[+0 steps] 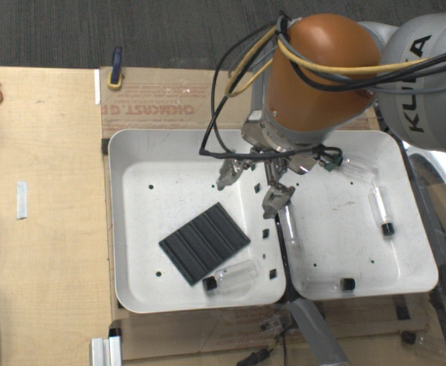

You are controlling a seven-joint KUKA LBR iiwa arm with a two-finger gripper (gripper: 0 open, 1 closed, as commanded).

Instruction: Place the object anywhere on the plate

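1. While the gripper (251, 185) hangs over the seam between the two white bins, we see its two fingers spread apart, one toward the left bin (131, 158) and one just at the divide, with nothing between them.

2. We take the plate to be the dark ribbed rectangular slab (205, 242) lying flat and turned at an angle on the floor of the left bin, below and to the left of the gripper.

3. We count two candidates for the object, and the task sentence does not tell us which is meant. One is a clear tube with a dark cap (229, 277) lying in the left bin, touching or just beside the lower corner of the slab but not on top of it. The other is a similar clear tube with a dark end (380, 210) lying in the right bin (405, 277), well apart from the slab.

4. We judge the task to be at an early stage: neither tube rests on the slab and neither is grasped.

5. What is left, as we read it, is the whole of the work: come down on one tube, close on it, lift it, carry it over the slab and let it go there.

6. We note the tube in the left bin is the shorter carry, though its place against the slab's edge may crowd the fingers.
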